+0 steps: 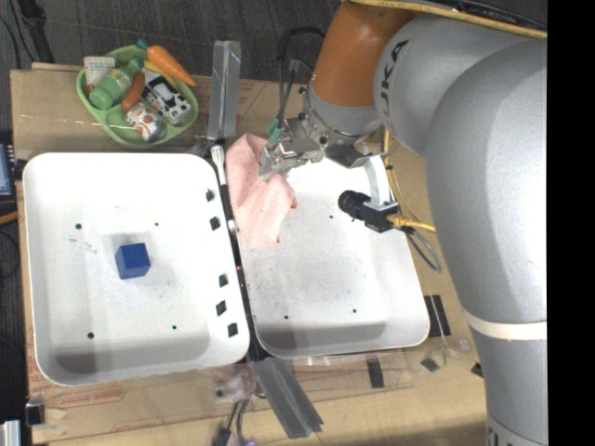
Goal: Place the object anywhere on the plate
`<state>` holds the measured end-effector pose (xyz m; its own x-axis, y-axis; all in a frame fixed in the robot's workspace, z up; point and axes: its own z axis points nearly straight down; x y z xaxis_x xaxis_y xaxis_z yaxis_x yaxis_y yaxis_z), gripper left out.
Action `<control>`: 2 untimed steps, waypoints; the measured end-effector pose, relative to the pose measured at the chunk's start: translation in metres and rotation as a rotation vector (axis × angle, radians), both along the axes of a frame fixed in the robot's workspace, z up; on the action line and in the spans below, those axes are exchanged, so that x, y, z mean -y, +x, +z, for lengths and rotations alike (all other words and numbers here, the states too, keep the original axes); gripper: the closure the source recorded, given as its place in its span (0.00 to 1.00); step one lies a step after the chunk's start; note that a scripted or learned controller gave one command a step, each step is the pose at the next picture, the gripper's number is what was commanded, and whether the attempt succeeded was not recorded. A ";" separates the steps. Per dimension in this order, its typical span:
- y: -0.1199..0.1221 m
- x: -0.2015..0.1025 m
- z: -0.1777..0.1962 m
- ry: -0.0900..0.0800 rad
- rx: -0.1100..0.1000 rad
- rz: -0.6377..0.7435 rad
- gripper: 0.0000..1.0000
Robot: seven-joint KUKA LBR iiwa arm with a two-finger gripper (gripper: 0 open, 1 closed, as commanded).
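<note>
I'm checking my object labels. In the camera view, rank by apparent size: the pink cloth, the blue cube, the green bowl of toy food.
1. Green bowl, roughly
2. Pink cloth; these two look similar, and the gripper covers part of the cloth
3. Blue cube, clearly smallest

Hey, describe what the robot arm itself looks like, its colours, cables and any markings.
The arm is bulky, rounded and light grey, with an orange band above the wrist and dark lettering on the grey shell beside it. The end effector is small, metallic, with a green part. A black cable loops behind it, and a black fitting with yellowish wires sits under the arm.
</note>
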<state>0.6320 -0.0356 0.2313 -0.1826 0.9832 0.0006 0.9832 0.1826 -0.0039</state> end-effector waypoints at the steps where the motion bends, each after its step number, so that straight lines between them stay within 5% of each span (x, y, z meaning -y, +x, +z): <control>1: -0.007 -0.044 -0.007 0.001 -0.001 0.406 1.00; 2: -0.006 -0.090 0.005 0.001 0.003 0.810 1.00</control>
<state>0.6262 0.0544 0.2365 -0.8381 0.5455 -0.0004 0.5455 0.8381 -0.0014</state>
